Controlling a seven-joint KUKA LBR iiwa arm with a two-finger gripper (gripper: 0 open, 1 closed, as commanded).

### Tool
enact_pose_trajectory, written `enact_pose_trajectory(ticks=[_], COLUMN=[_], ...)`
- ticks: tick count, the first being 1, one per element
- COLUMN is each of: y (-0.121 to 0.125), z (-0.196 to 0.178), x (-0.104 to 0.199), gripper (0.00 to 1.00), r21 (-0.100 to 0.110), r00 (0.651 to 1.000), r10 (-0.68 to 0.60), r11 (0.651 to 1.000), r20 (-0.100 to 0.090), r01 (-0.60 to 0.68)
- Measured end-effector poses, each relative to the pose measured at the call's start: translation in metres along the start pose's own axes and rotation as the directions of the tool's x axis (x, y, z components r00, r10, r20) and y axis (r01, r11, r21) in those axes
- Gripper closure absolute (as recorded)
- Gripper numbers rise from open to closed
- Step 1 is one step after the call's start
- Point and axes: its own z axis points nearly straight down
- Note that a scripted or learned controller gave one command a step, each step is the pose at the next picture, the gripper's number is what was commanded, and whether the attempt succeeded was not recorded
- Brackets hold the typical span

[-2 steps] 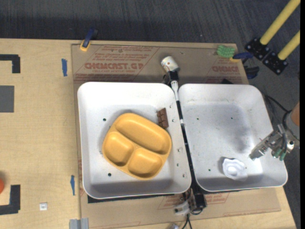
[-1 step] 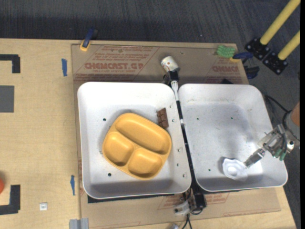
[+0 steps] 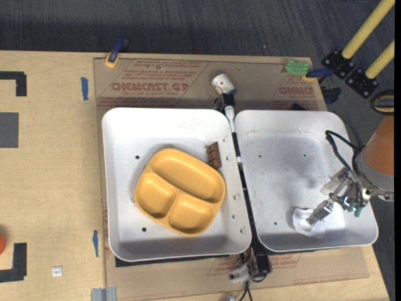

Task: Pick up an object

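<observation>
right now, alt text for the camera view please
The pincer reaches into the right bin, its tip at a small pale object near the front. The left bin holds a yellow divided tray and a small brown piece.

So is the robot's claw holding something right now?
Gripper: down in the right bin, tips at a small white object; open, shut or holding cannot be told.

You're looking at a robotics lab test cell, not a home or shop. Plywood bench [image 3: 50, 168] with black tape markers [image 3: 19, 83] and blue tape tabs [image 3: 84, 88]. Cardboard sheet [image 3: 188, 83] clamped down under two white bins [image 3: 119, 168]. Cabling [image 3: 229, 115] runs between them. Dark carpet [image 3: 188, 11] behind, yellow-handled gear [image 3: 369, 24] leaning top right.
</observation>
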Motion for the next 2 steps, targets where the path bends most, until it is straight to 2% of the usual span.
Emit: enact_pose_trajectory(ticks=[1,2], y=[0.04,0.051], z=[0.039,0.015], x=[0.01,-0.07], gripper=[0.0,0.0], r21=[-0.001,0.0], r00=[1.0,0.992], r10=[0.002,-0.128], r11=[1.0,0.992], r20=[0.001,0.004], r01=[-0.002,0.128])
